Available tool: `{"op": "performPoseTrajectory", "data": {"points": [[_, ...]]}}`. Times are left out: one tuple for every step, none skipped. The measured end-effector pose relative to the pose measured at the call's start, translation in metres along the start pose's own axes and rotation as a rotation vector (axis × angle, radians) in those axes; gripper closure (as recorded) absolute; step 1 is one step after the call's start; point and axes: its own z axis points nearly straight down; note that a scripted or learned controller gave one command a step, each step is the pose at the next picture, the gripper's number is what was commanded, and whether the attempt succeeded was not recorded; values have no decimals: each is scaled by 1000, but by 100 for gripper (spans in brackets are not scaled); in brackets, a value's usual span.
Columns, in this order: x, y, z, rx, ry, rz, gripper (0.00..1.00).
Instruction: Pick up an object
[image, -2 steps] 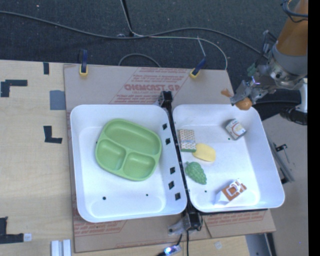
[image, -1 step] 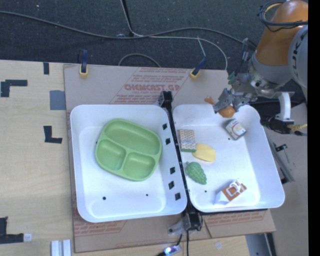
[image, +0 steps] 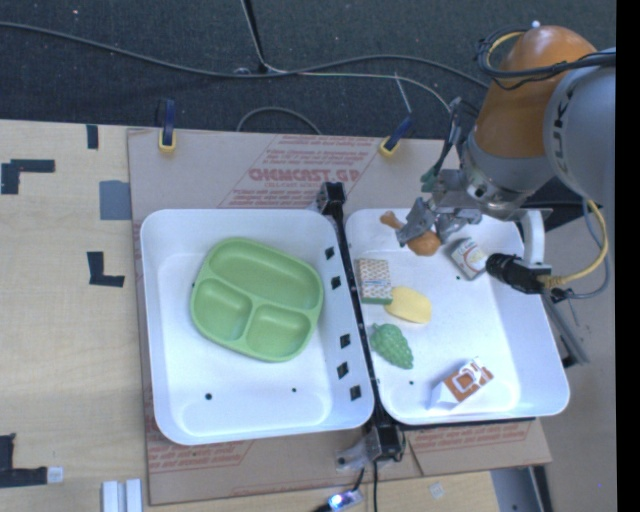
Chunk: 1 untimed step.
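End effector (image: 418, 228) near "CHEMCAST" cardboard (image: 290, 165)

Gripper (image: 418, 228) positioned over far end of right bin (image: 520, 340), at orange object (image: 427, 243). Left bin (image: 175, 300) contains green tray (image: 258, 298).

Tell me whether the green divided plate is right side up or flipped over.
Right side up: the green divided plate lies flat in the left bin with its three hollow compartments facing the camera.

bins (image: 170, 300): glossy white plastic | tray (image: 258, 298): matt green plastic | bench (image: 60, 330): pale wood
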Motion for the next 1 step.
{"op": "performPoseTrajectory", "data": {"points": [[46, -10, 10, -1, -1, 0, 100]]}}
